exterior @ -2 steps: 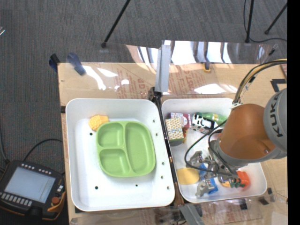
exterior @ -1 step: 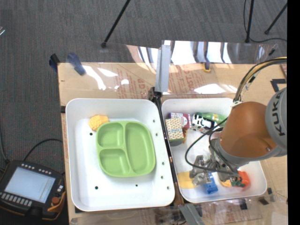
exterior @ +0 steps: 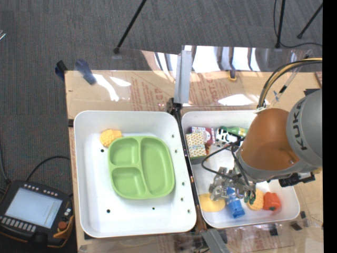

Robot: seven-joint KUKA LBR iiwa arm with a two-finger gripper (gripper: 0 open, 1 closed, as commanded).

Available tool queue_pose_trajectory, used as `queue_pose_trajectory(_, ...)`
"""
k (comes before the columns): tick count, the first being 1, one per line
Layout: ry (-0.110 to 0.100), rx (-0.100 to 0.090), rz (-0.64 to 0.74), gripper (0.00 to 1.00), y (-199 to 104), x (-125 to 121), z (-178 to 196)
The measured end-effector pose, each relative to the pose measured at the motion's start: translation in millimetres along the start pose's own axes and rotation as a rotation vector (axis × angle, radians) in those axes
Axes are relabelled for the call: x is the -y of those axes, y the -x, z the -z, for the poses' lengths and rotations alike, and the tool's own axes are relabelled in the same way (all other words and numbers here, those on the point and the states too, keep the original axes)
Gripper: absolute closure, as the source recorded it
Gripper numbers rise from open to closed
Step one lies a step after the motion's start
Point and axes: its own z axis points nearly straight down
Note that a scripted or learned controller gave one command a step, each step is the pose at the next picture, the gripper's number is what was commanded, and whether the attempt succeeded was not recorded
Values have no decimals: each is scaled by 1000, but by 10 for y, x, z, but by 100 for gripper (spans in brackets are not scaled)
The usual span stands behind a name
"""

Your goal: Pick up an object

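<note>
Fingers first: mine hang low in the right bin, just above the toys at its near edge, and I cannot tell whether they are wide or narrow, or whether anything sits between them, because my own wrist covers them from this view.

What worries me is the crowding under them. A blue toy lies directly below, a yellow piece touches it on the left, and a waffle-patterned yellow toy and an orange-red one sit just to the right. As I judge it, closing here could pinch two pieces at once or nudge the blue one aside against the near wall, and a lift would then come up bare. The loose cabling by my wrist could also snag.

Going by size: the counter carries both white bins. The left bin holds a green divided plate with nothing in its three compartments, and a small yellow waffle-patterned toy touching the plate's far left corner. The right bin also holds, at its far side, a small printed carton, a red-and-white box beside it, and a black-and-white and green item further right.
</note>
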Motion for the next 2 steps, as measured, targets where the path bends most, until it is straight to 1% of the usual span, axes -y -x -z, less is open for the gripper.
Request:
queue_pose_trajectory(1,0,0,1,0,1,-3,2)
queue_pose_trajectory(2,0,-2,143,0,-220,53,-2)
